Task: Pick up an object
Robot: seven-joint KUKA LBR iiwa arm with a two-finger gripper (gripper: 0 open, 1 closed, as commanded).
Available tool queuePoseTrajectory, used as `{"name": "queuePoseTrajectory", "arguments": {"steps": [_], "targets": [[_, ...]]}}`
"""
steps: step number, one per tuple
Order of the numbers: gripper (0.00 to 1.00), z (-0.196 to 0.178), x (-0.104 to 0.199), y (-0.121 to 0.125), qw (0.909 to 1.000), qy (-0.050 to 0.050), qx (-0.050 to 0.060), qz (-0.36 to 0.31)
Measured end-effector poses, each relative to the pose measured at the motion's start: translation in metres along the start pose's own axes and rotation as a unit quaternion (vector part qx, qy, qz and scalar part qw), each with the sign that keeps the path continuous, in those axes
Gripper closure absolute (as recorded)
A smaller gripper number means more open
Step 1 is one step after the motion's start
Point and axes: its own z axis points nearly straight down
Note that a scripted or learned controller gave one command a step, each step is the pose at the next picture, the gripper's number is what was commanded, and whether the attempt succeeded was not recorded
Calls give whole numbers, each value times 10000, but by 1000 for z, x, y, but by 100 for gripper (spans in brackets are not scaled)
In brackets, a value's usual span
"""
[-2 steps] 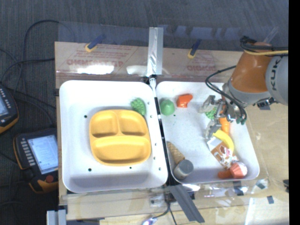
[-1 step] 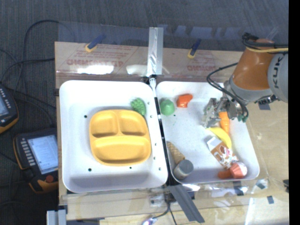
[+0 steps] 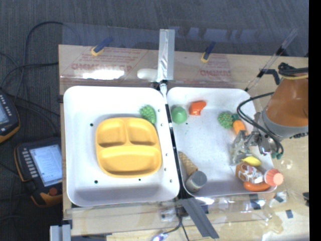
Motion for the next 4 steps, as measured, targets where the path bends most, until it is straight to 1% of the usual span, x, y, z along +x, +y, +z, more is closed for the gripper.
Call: {"name": "queuePoseTrajectory", "arguments": {"steps": [1, 2, 3, 4], "targets": [[0, 1, 0, 0, 10000, -9, 3, 0], [0, 2, -15, 31, 10000, 3, 2, -15], [0, 3, -44, 39, 9999, 19, 13, -147], [0, 2, -23, 37, 10000, -9, -16, 94]]}}
